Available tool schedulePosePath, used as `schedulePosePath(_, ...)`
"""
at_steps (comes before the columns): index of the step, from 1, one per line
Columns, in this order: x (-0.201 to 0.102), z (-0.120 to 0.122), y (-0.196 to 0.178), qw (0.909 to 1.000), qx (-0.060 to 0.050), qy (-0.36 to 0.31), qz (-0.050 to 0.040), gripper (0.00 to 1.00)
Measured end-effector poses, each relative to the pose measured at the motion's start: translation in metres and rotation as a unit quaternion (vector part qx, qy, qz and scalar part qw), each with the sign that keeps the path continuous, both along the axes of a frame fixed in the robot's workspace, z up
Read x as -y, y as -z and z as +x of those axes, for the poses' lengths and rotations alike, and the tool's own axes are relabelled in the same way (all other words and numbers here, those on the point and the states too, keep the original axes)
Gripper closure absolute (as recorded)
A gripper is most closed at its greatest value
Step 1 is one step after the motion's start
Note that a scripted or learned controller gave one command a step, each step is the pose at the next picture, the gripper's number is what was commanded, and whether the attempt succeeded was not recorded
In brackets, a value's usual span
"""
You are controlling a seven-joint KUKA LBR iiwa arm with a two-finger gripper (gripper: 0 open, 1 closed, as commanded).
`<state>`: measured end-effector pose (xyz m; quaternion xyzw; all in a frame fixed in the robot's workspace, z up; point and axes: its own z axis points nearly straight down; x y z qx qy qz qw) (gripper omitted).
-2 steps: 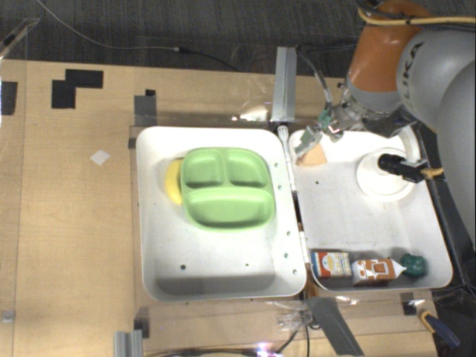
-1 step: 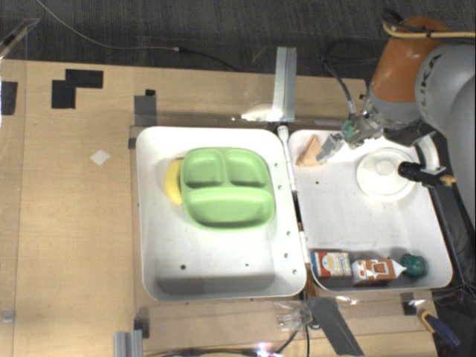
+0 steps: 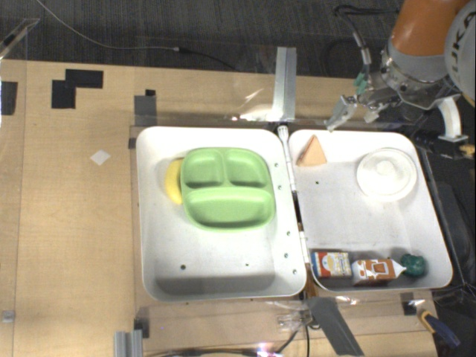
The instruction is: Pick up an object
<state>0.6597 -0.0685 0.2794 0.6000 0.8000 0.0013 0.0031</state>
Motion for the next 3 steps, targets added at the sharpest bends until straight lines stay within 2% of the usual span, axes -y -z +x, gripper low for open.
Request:
schedulePosePath(1, -0.018, -0.099, 0.084, 0.9993, -0.003, -0.038, 0.0005, 0.0)
schedulePosePath(2, -0.039, -0.035, 0.089, 0.9915, -0.001, -0.13, 0.0, 0.0)
schedulePosePath(3, 0.043, -0.007, 0.111, 0.994, -0.001, -0.109, -0.0007, 0.0)
